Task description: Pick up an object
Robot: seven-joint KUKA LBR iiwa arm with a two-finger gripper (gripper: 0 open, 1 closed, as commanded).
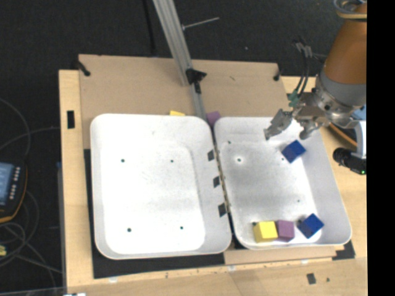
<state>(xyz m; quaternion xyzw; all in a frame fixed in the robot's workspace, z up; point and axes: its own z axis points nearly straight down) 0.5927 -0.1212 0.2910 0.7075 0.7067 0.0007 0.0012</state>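
Over right bin: gripper, hung above the 1 o'clock part of the right bin, arm reaching in from 3 o'clock.
Gripper state: fingers spread apart, nothing between them.
Nearest target: blue cube, on the bin floor, just beside the fingers, not touching as far as can be told.
Key relation: from gripper midpoint, cube at about 5 o'clock, close and lower; likely a short shift toward 5 o'clock, then a drop.
Cube lie: turned diamond-wise to the bin walls, corners toward 12 and 6 o'clock; no long axis, so finger line probably best set square to one pair of faces.
Nearer arm: single arm, no choice.
Other candidates: along the 6 o'clock wall, yellow block, purple block, second blue cube, in a row, yellow and purple touching, blue just beside; well apart from gripper.
Count in right bin: blue 2, yellow 1, purple 1; four in all.
Behind bins: small yellow piece and small purple piece at the 12 o'clock rims, partly hidden, one each.
Left bin: well apart from gripper, toward 9 o'clock.
Task standing: nothing lifted yet.
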